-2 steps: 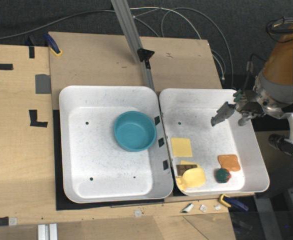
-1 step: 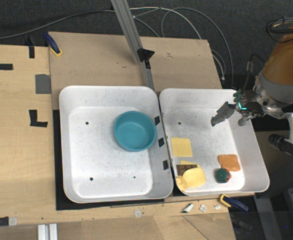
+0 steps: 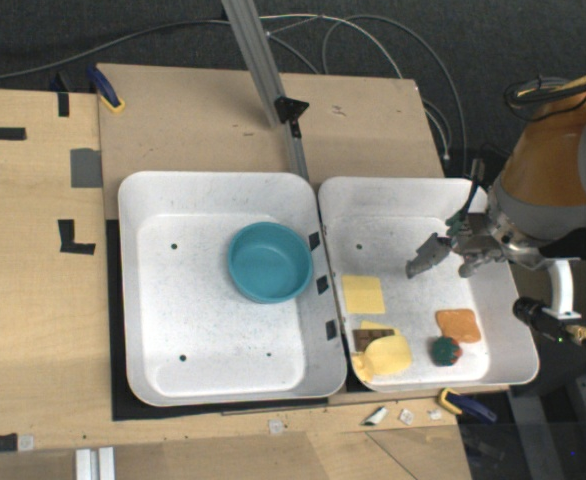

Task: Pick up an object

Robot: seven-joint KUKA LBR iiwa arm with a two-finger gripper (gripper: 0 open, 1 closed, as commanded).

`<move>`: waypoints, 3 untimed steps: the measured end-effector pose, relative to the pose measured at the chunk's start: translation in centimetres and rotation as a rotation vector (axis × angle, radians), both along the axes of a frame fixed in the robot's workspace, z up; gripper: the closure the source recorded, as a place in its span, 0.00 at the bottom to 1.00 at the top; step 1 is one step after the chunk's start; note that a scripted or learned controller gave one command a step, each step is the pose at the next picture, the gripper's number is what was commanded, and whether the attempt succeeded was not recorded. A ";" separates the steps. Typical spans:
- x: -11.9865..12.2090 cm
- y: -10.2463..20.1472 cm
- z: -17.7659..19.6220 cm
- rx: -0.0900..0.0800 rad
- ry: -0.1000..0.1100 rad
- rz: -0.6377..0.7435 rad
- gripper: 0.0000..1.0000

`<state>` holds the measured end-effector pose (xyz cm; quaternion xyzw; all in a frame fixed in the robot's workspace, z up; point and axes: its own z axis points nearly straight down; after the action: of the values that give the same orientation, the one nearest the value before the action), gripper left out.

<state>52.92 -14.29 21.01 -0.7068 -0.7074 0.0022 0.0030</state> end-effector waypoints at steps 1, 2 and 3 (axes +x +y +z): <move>-0.7 0.5 -4.7 0.000 -0.001 0.000 0.00; -1.2 0.3 -11.1 0.000 0.001 0.000 0.00; -1.0 0.4 -9.7 0.001 -0.003 0.001 1.00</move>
<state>51.88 -13.93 11.26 -0.7064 -0.7078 0.0010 0.0023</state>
